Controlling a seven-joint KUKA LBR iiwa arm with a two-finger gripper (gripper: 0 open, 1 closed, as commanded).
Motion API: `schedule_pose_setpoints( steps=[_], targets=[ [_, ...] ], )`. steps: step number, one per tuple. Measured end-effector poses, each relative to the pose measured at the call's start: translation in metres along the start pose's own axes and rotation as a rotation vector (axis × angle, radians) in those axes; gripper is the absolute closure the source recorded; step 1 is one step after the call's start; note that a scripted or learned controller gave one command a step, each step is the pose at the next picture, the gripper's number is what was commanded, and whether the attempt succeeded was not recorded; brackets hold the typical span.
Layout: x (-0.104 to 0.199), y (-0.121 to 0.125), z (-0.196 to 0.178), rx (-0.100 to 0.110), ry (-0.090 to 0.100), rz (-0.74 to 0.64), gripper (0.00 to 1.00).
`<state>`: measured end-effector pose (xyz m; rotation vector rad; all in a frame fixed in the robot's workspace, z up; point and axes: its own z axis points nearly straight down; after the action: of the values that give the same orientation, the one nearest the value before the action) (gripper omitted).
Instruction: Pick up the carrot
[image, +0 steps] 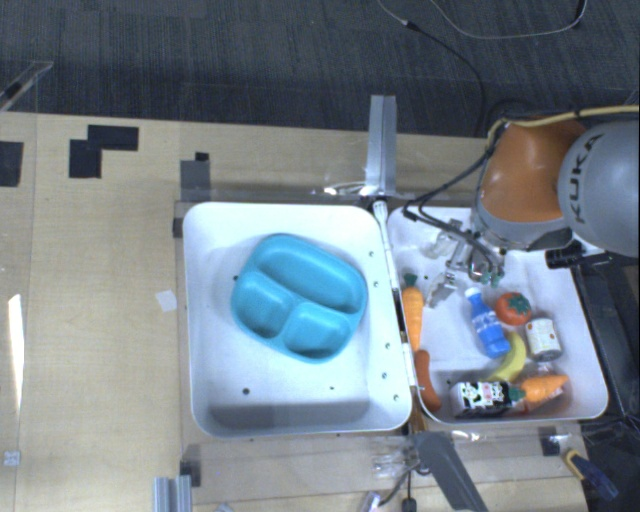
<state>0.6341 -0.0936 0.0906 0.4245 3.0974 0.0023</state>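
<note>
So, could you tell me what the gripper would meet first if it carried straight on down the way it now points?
Probably bare floor of the right bin: the gripper hangs between the carrot at the divider and the blue bottle. Depth is unclear from this slant.

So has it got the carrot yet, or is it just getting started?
Not yet. Nothing looks done: the carrot lies against the left wall of the right bin. In hand: the gripper hangs over that bin, to the carrot's upper right, with nothing visibly in it. Left to do: reach the carrot, close on it and lift.
</note>
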Motion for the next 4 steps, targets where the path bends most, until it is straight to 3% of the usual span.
schedule_pose_setpoints(
  steps=[1, 2, 3, 4],
  targets=[
    [0.037, -0.012, -0.050, 0.000, 0.007, -0.016, 0.00],
    [0.027, 0.020, -0.097, 0.000, 0.004, -0.057, 0.00],
    [0.059, -0.005, -0.252, 0.001, 0.002, -0.077, 0.00],
    [0.084, 0.050, -0.144, 0.000, 0.007, -0.130, 0.00]
  ],
)
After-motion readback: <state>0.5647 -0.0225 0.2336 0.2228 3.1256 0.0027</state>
